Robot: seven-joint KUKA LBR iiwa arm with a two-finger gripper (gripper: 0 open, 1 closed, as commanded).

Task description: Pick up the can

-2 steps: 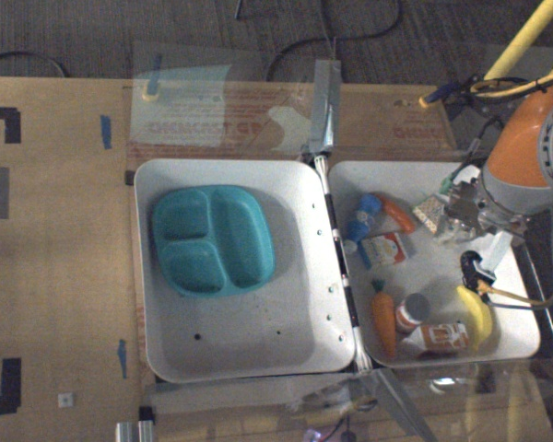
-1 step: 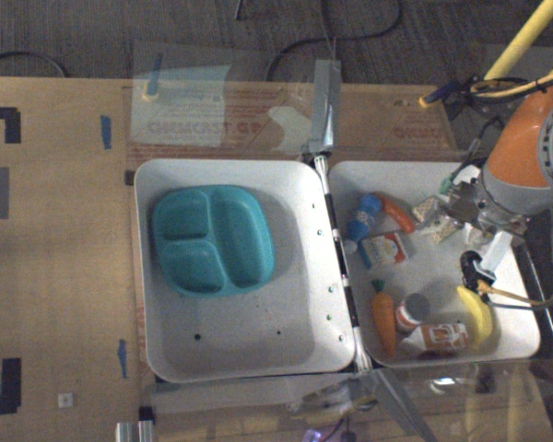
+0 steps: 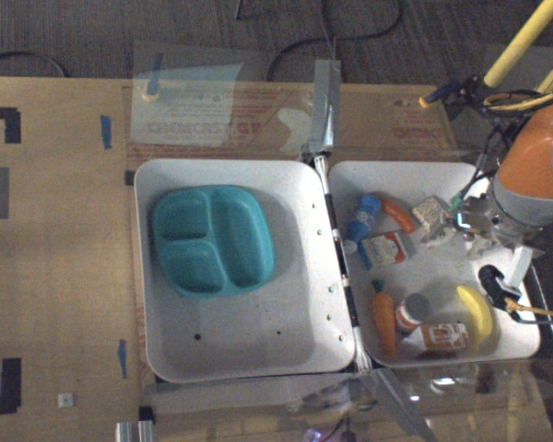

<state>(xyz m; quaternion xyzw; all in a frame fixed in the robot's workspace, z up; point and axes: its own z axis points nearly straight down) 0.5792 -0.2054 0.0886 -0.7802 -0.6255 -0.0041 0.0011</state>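
Note:
The can [image 3: 413,309], with a grey top and a red and white side, stands near the front of the right bin [image 3: 442,180]. It sits between an orange carrot [image 3: 383,319] and a yellow banana [image 3: 476,313]. My gripper [image 3: 456,221] hangs over the right bin's far right part, next to a small pale crumpled object [image 3: 430,212]. It is well behind the can and apart from it. The grey wrist and orange band rise to its right.
The right bin also holds a blue bottle [image 3: 363,217], a second carrot [image 3: 398,215], a white and red packet [image 3: 385,248] and an orange-labelled carton [image 3: 440,337]. A teal divided plate [image 3: 212,238] lies in the left bin [image 3: 230,339].

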